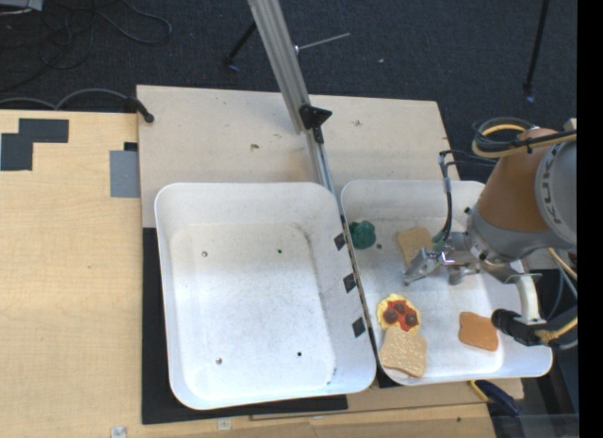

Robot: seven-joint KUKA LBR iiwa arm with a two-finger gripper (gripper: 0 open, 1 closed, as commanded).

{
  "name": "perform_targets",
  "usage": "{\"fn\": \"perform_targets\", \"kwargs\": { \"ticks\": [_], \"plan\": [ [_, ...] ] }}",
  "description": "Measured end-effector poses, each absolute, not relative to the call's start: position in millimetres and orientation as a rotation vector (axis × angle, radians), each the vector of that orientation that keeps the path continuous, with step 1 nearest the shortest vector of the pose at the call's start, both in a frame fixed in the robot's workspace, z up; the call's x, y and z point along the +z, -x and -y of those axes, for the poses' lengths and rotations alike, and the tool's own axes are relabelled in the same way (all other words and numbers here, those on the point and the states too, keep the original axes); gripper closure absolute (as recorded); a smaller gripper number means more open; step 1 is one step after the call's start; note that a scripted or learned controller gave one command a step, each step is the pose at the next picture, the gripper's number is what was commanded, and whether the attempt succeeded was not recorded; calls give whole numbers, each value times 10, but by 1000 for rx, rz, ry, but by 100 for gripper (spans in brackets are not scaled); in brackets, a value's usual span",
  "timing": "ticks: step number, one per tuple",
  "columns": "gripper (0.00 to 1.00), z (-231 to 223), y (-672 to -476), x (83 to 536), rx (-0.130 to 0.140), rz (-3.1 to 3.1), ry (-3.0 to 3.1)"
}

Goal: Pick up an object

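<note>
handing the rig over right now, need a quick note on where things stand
Gripper: low inside the right white bin, just beside the tan square piece; nothing visibly between its fingers, and whether they are open is unclear.
Things, all in the right bin: small dark green ball near the divider, yellow round piece with red spots, speckled bread slice below it, orange-brown flat piece.
Left white bin: no items seen.
Done: arm reached in. Left: grasp and lift an object.
</note>
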State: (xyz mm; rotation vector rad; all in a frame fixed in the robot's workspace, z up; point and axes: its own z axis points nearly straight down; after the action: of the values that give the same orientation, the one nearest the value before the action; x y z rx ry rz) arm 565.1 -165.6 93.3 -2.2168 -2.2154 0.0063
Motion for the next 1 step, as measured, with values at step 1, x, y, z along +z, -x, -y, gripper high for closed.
{"fn": "perform_targets", "kwargs": {
  "ticks": [1],
  "plan": [
    [100,1675,-5657,1065,3,2212,2225]
  ]
}}
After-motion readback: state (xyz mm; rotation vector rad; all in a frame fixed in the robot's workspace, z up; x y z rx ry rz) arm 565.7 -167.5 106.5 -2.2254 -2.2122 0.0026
